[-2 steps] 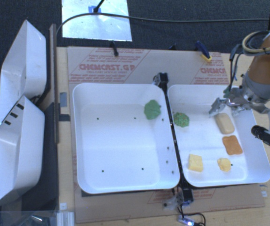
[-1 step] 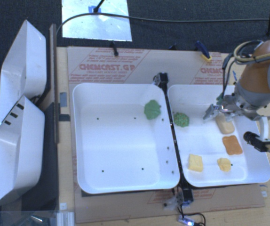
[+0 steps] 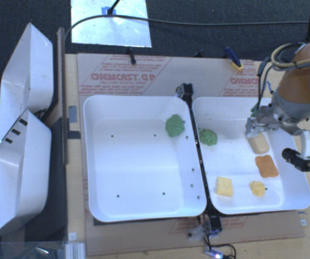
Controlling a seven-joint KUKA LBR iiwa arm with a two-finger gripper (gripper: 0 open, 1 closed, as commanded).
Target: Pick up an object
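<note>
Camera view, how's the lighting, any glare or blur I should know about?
Camera view: even, bright light with soft shadows along the walls of the left bin; strong glare on the shiny sheet at the top, washing out its surface; the white bins run near overexposed; the green pieces and the gripper look slightly soft, with no clear motion blur.
</note>
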